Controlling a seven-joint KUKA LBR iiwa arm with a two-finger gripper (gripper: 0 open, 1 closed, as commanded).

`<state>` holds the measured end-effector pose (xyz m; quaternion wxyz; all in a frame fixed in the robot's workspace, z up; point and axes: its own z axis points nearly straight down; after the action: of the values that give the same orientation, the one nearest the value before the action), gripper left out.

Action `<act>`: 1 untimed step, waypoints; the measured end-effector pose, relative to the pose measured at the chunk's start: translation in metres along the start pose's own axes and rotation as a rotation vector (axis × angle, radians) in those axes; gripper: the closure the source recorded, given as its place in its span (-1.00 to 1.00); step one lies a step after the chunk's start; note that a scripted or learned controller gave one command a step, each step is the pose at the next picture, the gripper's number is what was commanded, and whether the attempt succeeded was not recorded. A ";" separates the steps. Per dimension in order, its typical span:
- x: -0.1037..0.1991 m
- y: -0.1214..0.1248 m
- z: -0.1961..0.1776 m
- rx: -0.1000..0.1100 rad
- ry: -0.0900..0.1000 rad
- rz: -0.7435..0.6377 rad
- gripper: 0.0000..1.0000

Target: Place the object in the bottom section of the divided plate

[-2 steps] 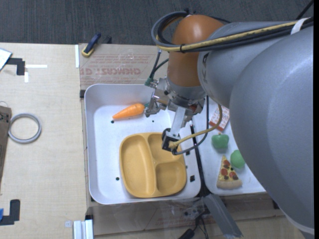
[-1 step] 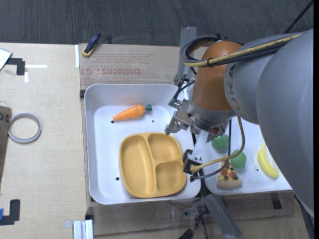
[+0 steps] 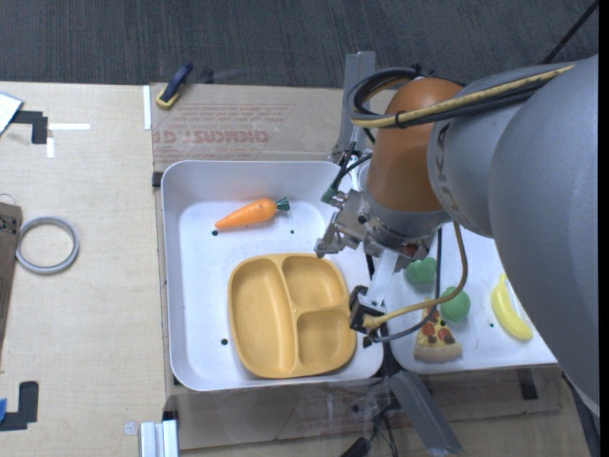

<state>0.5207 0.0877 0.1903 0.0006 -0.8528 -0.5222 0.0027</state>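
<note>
Orange carrot (image 3: 249,214) lies nearly crosswise, tip left, green top right.

The arm (image 3: 519,150) covers most of the right bin (image 3: 481,352), so the two green things (image 3: 417,272) beside the wrist show only in part, too little to name, and the banana (image 3: 512,312) loses its upper end under the grey casing. The divided plate (image 3: 276,322) and the left bin (image 3: 176,284) both run under the wrist on their right side, where the gripper (image 3: 330,239), seemingly the metal piece there, is too foreshortened to read. A dark flat thing (image 3: 6,225) on the bench (image 3: 86,331) is cut off by the view's left edge.
</note>
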 end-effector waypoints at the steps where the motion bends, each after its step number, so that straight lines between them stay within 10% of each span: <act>1: 0.000 0.000 0.000 0.000 0.000 0.000 -1.00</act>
<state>0.5207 0.0877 0.1903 0.0006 -0.8528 -0.5222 0.0027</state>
